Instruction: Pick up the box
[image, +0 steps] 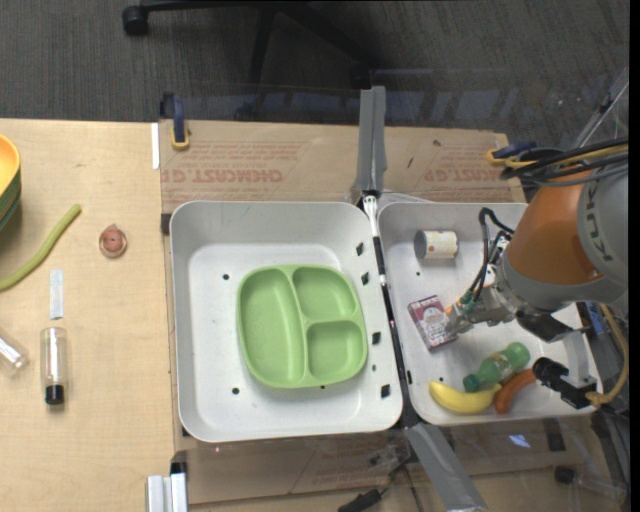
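Note:
The box (431, 322) is small and flat, with a pink and white printed face. It lies tilted on the floor of the right bin (405, 250), near the bin's left side. My gripper (468, 306) is low in that bin, right at the box's upper right edge. The arm's orange band (550, 245) rises behind it to the right. The arm's body partly hides the gripper tip, and I cannot make out any contact with the box.
In the right bin, a white cylinder (436, 243) lies at the back. A banana (462, 397), a green bottle (497, 364) and a red-orange item (514, 389) lie at the front. The left bin (200, 300) holds a green divided plate (301, 325).

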